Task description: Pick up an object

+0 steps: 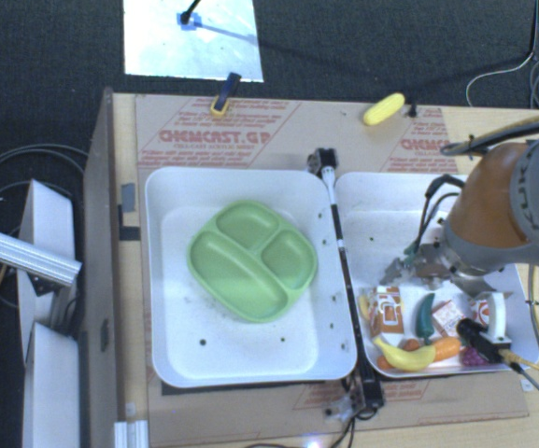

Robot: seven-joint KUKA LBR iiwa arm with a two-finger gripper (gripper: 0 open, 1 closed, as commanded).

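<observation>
Camera view: left bin [171, 250] holds green plate [252, 260]; right bin [381, 203] toy food (banana [405, 355]); hand [423, 269] state unclear.

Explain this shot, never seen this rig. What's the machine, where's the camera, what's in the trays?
One fixed camera looks down at a slant on a bench. The grey and orange shape at the right is a robot arm; its gripper is low over the right bin. Whether it holds anything cannot be told. The left bin holds a green divided plate. The right bin's near corner holds toy food: a banana, a carrot, a green pepper and small packets. A yellow item lies on the cardboard behind.
</observation>
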